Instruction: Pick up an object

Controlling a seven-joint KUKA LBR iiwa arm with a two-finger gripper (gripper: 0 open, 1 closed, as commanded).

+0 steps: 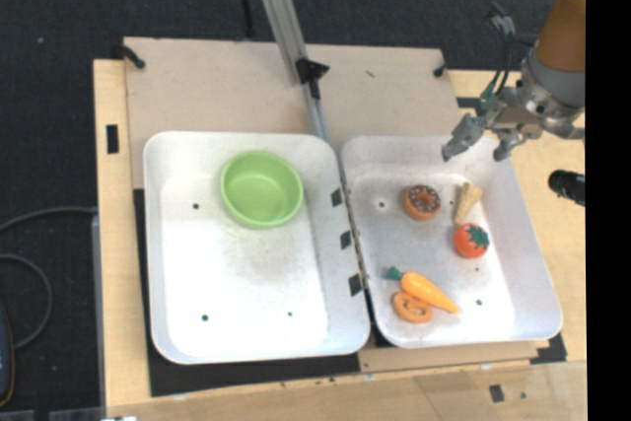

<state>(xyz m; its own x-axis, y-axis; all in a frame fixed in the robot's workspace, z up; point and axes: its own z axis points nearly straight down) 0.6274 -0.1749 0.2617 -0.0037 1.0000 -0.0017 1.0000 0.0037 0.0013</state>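
Observation:
My gripper (483, 145) hangs over the far edge of the right bin (513, 311), its two grey fingers spread apart with nothing between them. Below it in that bin lie a brown round pastry (422, 201), a pale yellow wedge (465, 202), a red tomato (471, 241), a carrot (428, 288) and an orange slice (411, 309). The pale wedge is the nearest to the fingertips, a little toward the front of them.
The left bin (197, 311) holds a green bowl (261, 189). A slanted metal pole (281, 5) rises from the back, ending near the gap between the bins. Brown board lies behind both bins.

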